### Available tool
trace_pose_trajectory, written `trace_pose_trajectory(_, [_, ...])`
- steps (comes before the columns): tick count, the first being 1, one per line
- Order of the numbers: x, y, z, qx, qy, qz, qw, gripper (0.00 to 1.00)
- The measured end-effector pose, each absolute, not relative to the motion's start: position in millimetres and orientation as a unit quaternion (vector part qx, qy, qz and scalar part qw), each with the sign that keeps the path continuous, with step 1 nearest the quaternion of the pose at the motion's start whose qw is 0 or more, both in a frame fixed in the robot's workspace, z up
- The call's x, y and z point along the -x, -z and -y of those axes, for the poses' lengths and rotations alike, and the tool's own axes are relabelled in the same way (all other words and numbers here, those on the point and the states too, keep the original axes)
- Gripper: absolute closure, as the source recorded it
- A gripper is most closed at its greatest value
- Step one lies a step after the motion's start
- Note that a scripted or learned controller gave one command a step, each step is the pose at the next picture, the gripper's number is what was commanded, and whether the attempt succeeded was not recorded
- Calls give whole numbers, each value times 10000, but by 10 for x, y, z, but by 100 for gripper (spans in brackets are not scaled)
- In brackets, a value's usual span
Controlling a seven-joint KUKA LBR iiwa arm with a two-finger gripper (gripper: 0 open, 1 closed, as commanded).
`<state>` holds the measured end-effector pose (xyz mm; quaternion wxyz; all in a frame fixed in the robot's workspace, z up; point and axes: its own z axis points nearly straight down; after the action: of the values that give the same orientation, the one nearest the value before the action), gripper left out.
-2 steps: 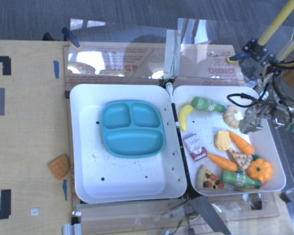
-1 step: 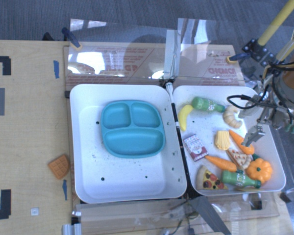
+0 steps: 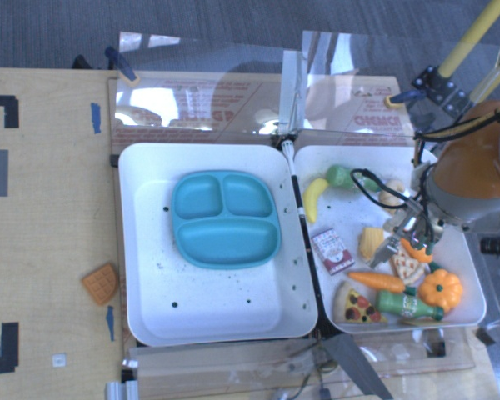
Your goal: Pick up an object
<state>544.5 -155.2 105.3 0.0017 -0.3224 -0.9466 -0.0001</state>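
Gripper: the gripper (image 3: 407,242) sits low over the middle-right of the right bin (image 3: 475,302), among the toys; whether it is released or clenched cannot be told, and nothing is clearly seen grasped.
Near edge of right bin: a green bottle (image 3: 410,307) lies flat beside a small orange pumpkin (image 3: 441,288); a pizza slice (image 3: 358,306) lies just left of the bottle.
Under the gripper: an orange carrot (image 3: 378,281) lies across the floor, with a pale patterned piece (image 3: 410,267) and a yellow corn piece (image 3: 371,242) close by the tool.
Middle: a red and white packet (image 3: 332,251) lies near the dividing wall.
Far side: a yellow banana (image 3: 315,198) and a green item (image 3: 340,176) rest near the back corner; a black cable loops above them.
Left bin: the left bin (image 3: 142,307) holds 1 blue divided plate (image 3: 226,219) with 3 compartments, well apart from the walls.
Bench: a tan board (image 3: 42,223) lies left of the bins, bearing a small waffle-like piece (image 3: 101,283).
Room: the right bin is crowded toward its near-right corner.
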Motion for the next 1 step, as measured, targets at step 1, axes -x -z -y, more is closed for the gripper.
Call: trace_pose_trajectory(1, [-4873,-894,1612,3042,5,9526,-77,0])
